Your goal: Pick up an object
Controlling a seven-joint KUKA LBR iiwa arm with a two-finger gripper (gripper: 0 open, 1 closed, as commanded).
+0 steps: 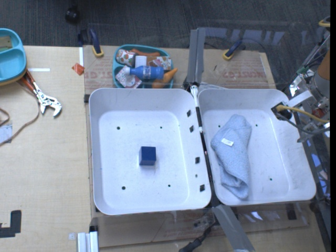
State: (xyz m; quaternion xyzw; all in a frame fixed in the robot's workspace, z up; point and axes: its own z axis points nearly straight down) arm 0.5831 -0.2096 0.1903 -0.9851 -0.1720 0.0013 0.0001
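Note:
A small dark blue cube [148, 155] sits near the middle of the left bin [105, 193]. In the right bin [294, 188] lies a crumpled light blue cloth [234, 154] with a small white tag on it, reaching from the bin's centre toward its near edge. My gripper [307, 96] hangs at the right edge of the view, over the right bin's far right corner, amid cables and brackets. It is well clear of the cloth and far from the cube. Nothing shows held in it.
Behind the left bin stands a blue tray [143, 67] with several small items. A wrench [46, 101] and a light blue dish [10, 54] lie on the wooden bench to the left. A grey divider [195, 62] rises between the bins at the back.

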